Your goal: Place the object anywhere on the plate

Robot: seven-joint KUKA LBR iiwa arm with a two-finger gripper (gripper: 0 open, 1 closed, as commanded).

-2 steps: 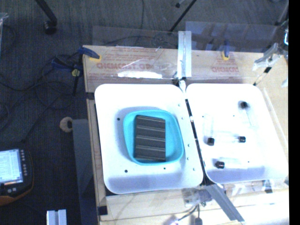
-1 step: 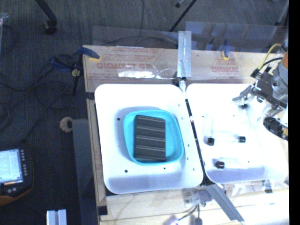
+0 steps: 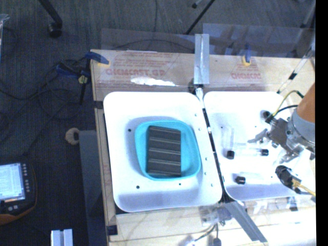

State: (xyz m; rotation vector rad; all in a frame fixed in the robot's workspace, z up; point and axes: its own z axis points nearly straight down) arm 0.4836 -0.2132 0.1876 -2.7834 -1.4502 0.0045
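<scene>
The dark ribbed block (image 3: 164,151) lies flat on the blue plate (image 3: 190,152) in the left bin (image 3: 118,137). Red lettering on the counter's (image 3: 148,70) back strip is too blurred to read. The arm enters from the right — its end effector (image 3: 259,143) hovers low over the right bin (image 3: 246,101); I cannot tell how far open it is.

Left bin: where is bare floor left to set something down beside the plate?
In the left bin, the blue plate fills the middle and a dark ridged block covers most of it. Bare white strips lie along the bin's left wall and across its near edge. The right bin is crowded near the gripper.
</scene>
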